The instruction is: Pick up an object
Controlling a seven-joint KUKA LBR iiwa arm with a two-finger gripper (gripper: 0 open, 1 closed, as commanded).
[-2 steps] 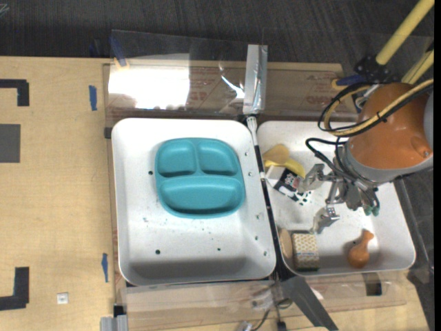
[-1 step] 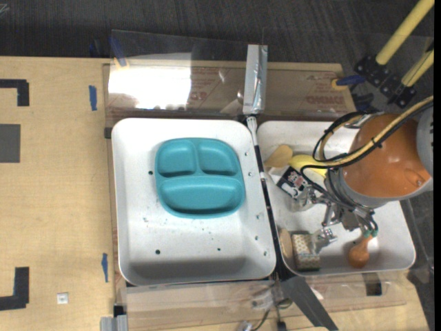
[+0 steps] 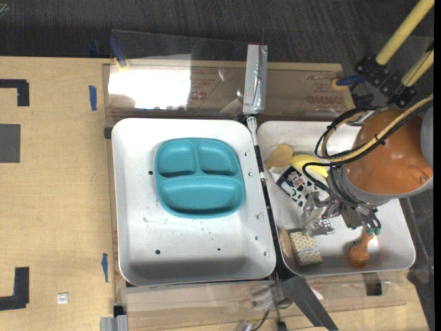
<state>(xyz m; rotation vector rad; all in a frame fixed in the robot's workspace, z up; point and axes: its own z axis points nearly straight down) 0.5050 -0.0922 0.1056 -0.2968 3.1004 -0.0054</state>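
Faint reddish printing runs across the clear plastic sheet [image 3: 207,88] standing behind the bins, too pale and mirrored by glare to read. In the right bin [image 3: 396,254], a small black-and-white printed packet [image 3: 295,185] lies at about 9 o'clock from the gripper, its markings too small to make out. The gripper [image 3: 320,216] hangs low in this bin, a cluster of bare metal under the glossy orange band [image 3: 386,161], with black and yellow cables looping over it; whether its fingers are parted or closed on anything cannot be told from this slant. At 6 o'clock from it sits a small boxy block [image 3: 305,248] with a speckled, patterned face. At 3 o'clock lies an orange-brown, pear-shaped toy [image 3: 359,252] with a pale tip. At 11 o'clock rest a tan, rounded piece [image 3: 279,156] and a yellow curved one [image 3: 308,164], banana-like. The left bin [image 3: 131,185] is matte white plastic with rounded corners, and holds a smooth teal divided plate [image 3: 200,178], three compartments moulded in.
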